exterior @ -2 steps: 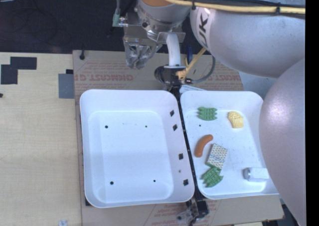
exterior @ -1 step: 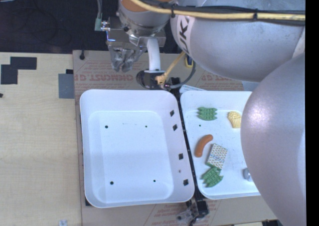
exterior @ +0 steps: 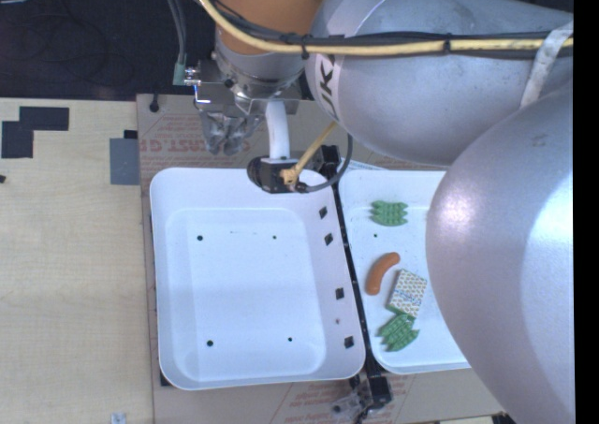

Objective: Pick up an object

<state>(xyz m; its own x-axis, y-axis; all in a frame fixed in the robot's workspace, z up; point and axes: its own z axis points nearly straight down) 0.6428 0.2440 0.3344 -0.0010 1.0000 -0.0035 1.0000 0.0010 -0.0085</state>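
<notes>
Hovering above the left bin's [exterior: 168,226] far rim, the jaws' state cannot be told; the sausage [exterior: 382,272], checked block [exterior: 407,292] and green pieces [exterior: 388,213] lie well right of them.

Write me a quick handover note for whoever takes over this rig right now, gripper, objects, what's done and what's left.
Gripper: raised beyond the far edge of the left bin, nothing visible between its fingers; open or shut unclear.
Objects: all in the right bin: green pea pod, orange sausage, patterned block, second green pod.
Done: no pick yet.
Left: move over the right bin, grasp one object, lift it.
</notes>
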